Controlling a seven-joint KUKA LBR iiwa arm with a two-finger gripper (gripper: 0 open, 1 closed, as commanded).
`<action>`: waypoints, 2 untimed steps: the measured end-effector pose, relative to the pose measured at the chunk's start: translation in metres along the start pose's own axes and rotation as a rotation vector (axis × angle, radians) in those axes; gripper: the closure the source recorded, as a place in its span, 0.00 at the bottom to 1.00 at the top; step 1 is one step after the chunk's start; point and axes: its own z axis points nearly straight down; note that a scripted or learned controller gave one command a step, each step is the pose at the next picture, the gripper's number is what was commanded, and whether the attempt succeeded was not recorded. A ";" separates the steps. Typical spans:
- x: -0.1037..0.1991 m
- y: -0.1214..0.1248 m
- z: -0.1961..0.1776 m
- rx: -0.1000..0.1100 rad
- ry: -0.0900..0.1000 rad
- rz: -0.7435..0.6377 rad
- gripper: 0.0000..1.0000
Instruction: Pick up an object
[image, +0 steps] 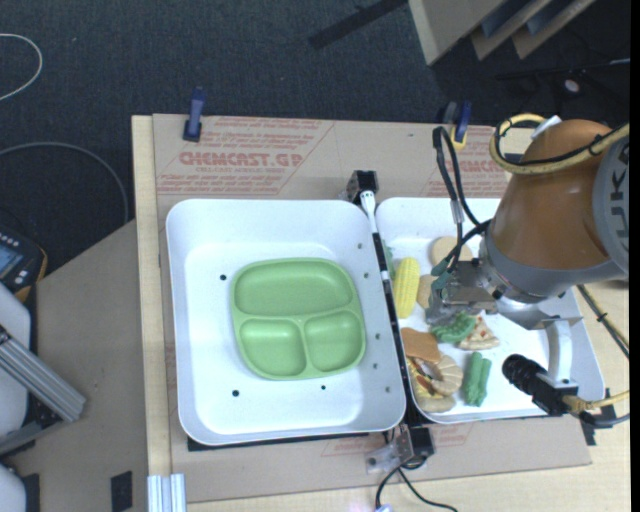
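Note:
My gripper (455, 305) is low in the right bin (420, 215), over a heap of toy food. A yellow corn cob (406, 285) lies upright at the bin's left side. Right under the gripper sits a leafy green piece (455, 328) beside a tan wedge (482, 339). A sandwich (428, 360) and a green pickle (476, 380) lie at the near end. A round tan piece (444, 249) shows behind the gripper. The big orange and grey wrist hides much of the bin's right half.
The left bin (195, 300) holds a green divided plate (298, 318) with three compartments. Both bins rest on a cardboard sheet (240, 150) held by blue clamps (194, 115). A black divider bar (385, 290) runs between the bins.

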 end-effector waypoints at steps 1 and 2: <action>-0.064 0.000 -0.070 -0.007 -0.004 0.005 1.00; 0.013 0.000 -0.093 -0.002 0.002 -0.011 1.00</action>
